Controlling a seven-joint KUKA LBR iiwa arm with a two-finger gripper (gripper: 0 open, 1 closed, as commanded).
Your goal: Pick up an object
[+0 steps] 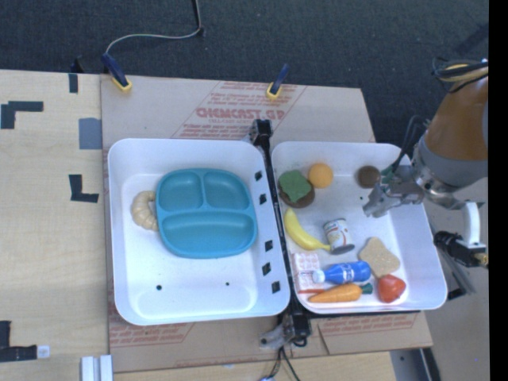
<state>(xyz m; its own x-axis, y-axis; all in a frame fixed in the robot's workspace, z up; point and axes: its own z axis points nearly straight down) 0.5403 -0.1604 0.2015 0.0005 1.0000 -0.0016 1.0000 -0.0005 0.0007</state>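
The arm comes in from the right and its gripper [381, 201] hangs over the far right part of the right bin [421, 236]. I cannot tell how the gripper is set, because it is small and blurry here. Nothing can be seen in it, so I think no object is picked up yet.

The step in hand looks like getting into place over something to grab. The right bin is full of small things. Closest to the gripper is a brown round thing [367, 176], just to its left and a bit farther back. Near that sit an orange ball [321, 175] and a green and brown burger-like toy [295, 187]. More toward the middle are a banana [302, 233] and a small can [336, 232]. On the near side lie a slice of bread [379, 256], a blue bottle [344, 274], a carrot [337, 294] and a tomato [390, 289].

The left bin [127, 236] holds a blue tray [206, 213] with a beige lumpy thing [144, 209] touching its left side (both are well away from the arm).

My guess is the next move is to pick one thing, line up right above it, go straight down and close on it. The brown round thing could roll away if it gets bumped.
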